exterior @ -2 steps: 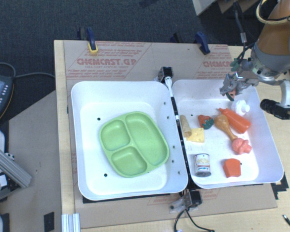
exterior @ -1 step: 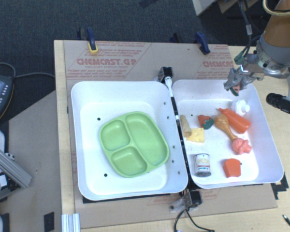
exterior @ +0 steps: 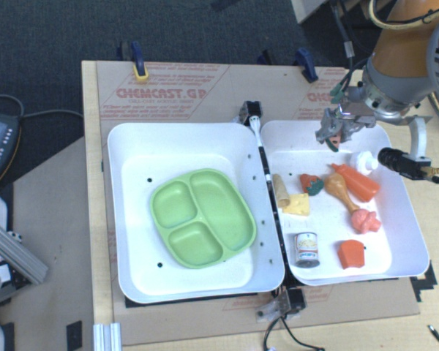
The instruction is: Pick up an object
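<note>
The right bin (exterior: 406,258) holds the loose stuff: an orange carrot-shaped toy (exterior: 357,182) lying on a diagonal with its thin end toward the upper left, a tan drumstick-looking piece (exterior: 339,189) touching it and slanted the same way, a pink lump (exterior: 365,220) just below those, an orange block (exterior: 351,254), a small can (exterior: 306,248) standing upright, a yellow wedge (exterior: 298,205) and a tan stick (exterior: 280,189) by the divider. The gripper (exterior: 333,139) hangs over the bin's top edge, wrist pointing down, arm coming in from the upper right. Fingers look close together with nothing between them, though it's small and hard to be sure. The left bin (exterior: 124,196) has a green divided plate (exterior: 201,217).
</note>
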Controlling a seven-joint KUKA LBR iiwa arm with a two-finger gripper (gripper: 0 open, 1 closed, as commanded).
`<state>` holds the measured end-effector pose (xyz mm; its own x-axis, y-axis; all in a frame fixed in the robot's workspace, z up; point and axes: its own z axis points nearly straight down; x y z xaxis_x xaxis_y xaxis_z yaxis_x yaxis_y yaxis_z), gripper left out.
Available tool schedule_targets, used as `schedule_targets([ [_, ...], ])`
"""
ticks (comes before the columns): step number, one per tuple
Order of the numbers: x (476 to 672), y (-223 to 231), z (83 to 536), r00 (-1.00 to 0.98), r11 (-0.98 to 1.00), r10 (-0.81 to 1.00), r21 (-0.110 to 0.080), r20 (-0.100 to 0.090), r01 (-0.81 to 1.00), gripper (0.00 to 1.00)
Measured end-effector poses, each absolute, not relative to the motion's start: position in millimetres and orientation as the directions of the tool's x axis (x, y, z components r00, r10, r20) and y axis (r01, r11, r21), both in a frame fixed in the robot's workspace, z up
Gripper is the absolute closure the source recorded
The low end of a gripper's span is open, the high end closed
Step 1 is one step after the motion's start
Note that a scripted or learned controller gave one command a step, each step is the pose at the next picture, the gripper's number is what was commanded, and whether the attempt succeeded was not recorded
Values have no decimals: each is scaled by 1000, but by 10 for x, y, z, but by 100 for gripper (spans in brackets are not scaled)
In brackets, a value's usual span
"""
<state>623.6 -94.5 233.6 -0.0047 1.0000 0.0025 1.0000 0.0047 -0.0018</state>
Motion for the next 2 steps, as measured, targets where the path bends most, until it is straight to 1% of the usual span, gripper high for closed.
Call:
schedule_targets([
  [1, 6204, -807, 2258, -2, 2, 1000, -2, 1, 1000, 100],
  [2, 6161, -801, 2222, 1, -1, 1000, -2, 0, 1000, 100],
])
